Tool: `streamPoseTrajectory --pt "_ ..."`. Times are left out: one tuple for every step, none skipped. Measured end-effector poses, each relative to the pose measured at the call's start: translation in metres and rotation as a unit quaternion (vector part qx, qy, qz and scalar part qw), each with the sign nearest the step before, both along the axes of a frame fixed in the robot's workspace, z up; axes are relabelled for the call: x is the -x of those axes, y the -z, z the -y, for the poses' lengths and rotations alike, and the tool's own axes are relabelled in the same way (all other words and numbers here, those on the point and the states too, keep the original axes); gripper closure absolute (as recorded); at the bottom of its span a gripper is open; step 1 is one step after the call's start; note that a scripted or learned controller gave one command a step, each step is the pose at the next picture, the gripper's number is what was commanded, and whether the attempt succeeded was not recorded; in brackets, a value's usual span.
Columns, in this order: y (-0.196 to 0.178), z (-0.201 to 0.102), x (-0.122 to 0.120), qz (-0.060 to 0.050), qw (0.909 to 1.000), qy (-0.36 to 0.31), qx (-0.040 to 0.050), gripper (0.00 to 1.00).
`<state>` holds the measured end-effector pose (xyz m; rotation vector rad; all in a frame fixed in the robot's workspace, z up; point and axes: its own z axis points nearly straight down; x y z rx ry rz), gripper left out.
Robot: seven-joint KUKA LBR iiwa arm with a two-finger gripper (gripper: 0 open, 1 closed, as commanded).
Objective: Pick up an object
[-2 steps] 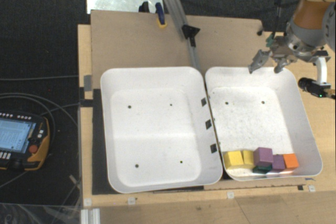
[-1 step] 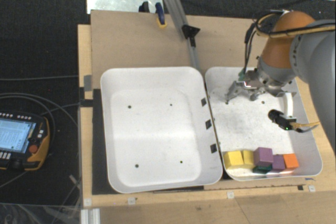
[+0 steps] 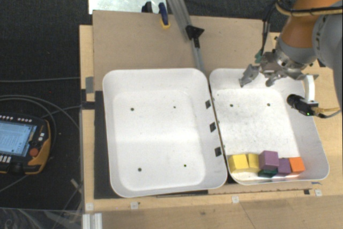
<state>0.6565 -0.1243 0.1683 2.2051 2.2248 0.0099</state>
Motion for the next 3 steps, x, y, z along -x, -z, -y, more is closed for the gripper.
streamPoseTrajectory --pt "0.000 -0.005 -0.027 -0.003 1.0000 0.000 -0.0007 0.00" --pt "0.082 -0.032 0.040 -0.011 0.9999 0.005 -0.0024 0.00" --pt "0.065 -0.030 0.034 -0.003 1.0000 0.005 -0.0010 1.00"
